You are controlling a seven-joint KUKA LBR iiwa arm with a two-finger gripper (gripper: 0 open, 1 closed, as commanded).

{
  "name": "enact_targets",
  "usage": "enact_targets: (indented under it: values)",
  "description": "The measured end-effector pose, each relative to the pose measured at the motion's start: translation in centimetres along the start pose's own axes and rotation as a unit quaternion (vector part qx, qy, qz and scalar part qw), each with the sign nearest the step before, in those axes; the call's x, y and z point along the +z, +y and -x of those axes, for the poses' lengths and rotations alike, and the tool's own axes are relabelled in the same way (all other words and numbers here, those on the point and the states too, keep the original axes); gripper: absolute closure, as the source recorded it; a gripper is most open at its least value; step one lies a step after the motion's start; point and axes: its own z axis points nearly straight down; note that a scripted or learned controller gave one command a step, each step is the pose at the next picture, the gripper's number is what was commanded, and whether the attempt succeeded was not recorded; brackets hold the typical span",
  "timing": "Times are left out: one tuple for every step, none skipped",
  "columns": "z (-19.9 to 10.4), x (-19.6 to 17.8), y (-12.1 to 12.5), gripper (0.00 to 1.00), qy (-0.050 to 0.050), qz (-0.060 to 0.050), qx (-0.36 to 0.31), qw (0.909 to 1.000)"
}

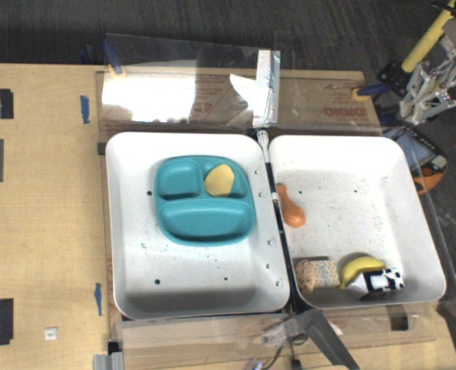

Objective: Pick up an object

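The right bin (382, 156) holds several objects. An orange carrot-shaped piece (290, 207) lies against its left wall. Along its near edge sit a beige textured block (316, 274), a yellow banana (363, 267) and a small white and black item (381, 282), the last two touching. In the left bin (127, 230) rests a teal divided plate (204, 218), and a yellow rounded piece (219, 180) lies in the plate's upper right compartment.
A clear plastic sheet (189, 91) stands behind the left bin, with a metal strip (265, 87) at its right end. Yellow and metal hardware (432, 68) lies off the bench at the upper right. A wooden bench top (35, 230) stretches to the left.
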Motion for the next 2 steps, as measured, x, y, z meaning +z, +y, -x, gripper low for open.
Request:
enact_targets:
  values:
    - [2.2,17.5,4.8,1.00,0.007,0.007,-0.047,0.9989]
    - [1.4,27.3,0.9,1.00,0.000,0.001,-0.084,0.9965]
